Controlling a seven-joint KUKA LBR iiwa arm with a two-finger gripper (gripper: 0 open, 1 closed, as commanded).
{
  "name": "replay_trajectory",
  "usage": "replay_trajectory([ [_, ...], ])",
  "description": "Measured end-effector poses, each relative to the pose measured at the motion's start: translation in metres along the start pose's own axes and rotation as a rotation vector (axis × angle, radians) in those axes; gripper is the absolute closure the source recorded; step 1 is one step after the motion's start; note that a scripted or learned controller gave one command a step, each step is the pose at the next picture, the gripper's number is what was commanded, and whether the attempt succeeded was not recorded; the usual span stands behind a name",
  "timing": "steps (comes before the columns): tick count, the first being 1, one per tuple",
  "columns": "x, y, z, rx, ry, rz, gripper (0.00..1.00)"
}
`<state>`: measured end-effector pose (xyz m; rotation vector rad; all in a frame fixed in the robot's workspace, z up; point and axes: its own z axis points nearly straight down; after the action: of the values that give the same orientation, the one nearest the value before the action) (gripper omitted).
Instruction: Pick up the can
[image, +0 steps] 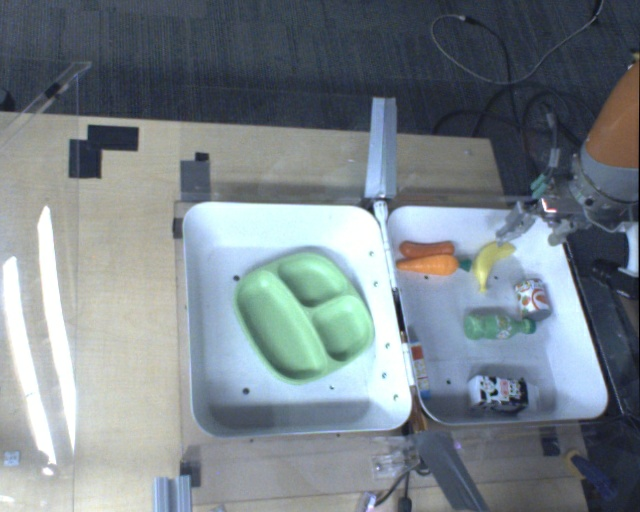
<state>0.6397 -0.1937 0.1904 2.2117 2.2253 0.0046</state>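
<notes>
The can (532, 298) is small and white with orange and green print. It lies tilted in the right bin (590, 400), near that bin's right wall. My gripper (536, 224) hangs over the bin's far right corner, above and behind the can and apart from it. Its two fingers stand spread, with nothing between them. One fingertip (515, 220) is just beside the top of a yellow banana (491, 262).
Also in the right bin are two orange carrots (428, 258), a green bottle (496, 325) lying on its side, and a black-and-white container (498, 393) near the front. The left bin (205, 400) holds a green divided plate (303, 314). Cables trail behind the arm.
</notes>
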Motion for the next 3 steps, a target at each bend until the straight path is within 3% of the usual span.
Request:
replay_trajectory([
  [1, -0.01, -0.018, 0.059, 0.001, 0.0, 0.248, 0.0],
  [2, 0.0, -0.066, 0.102, -0.005, 0.0, 0.222, 0.0],
  [3, 0.0, -0.063, 0.089, -0.013, -0.001, 0.221, 1.0],
])
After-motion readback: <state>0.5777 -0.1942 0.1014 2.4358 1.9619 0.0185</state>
